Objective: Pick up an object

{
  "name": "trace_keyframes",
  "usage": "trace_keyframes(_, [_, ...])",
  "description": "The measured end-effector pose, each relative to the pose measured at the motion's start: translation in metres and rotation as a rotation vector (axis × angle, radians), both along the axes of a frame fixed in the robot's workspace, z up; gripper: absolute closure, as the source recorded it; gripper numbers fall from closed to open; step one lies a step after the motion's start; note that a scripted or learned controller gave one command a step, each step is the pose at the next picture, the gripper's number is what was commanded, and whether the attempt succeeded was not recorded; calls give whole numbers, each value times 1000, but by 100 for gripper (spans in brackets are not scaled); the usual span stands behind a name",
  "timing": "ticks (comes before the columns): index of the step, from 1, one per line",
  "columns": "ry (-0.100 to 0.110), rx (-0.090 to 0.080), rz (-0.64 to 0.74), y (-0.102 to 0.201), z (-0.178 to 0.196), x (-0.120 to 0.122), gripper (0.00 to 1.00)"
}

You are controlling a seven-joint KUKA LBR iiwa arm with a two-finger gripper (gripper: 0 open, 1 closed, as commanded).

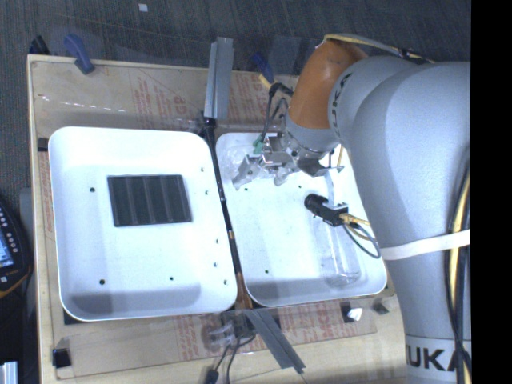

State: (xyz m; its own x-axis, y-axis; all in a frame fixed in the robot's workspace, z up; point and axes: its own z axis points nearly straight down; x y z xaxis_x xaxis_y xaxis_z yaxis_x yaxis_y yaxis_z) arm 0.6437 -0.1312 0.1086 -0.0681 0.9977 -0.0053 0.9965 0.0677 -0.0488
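Writing: white letters "UKA" (436, 360) show on the arm's (408, 134) base at 5 o'clock; the faint red print on the worktop (120, 86) is too washed out to read.
Claw: the claw (259, 175) hangs over the right bin's (280, 254) 11 o'clock corner, with its metal fingers spread wide and nothing seen between them.
Things to pick: a dark ribbed slab (150, 200) lies flat near the middle of the left bin (72, 214). A clear tube (340, 258) lies at 4 o'clock in the right bin, close to the right wall.
Edges: the two bins touch along their inner rims, and a grey metal bar (218, 74) stands at 12 o'clock above that seam. A blue clamp (80, 54) grips the worktop's edge at 11 o'clock.
Open room: the slab has bare white floor on all sides. The middle and the 7 o'clock part of the right bin are open, well apart from the tube.
Materials: the bins are smooth white plastic with rounded corners. The slab is matt, with lengthwise grooves. The tube is see-through and hard to make out. The worktop is pale wood.
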Motion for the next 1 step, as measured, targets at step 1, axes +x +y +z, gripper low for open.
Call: trace_keyframes(1, [-48, -5, -562, -54, 91, 13, 0])
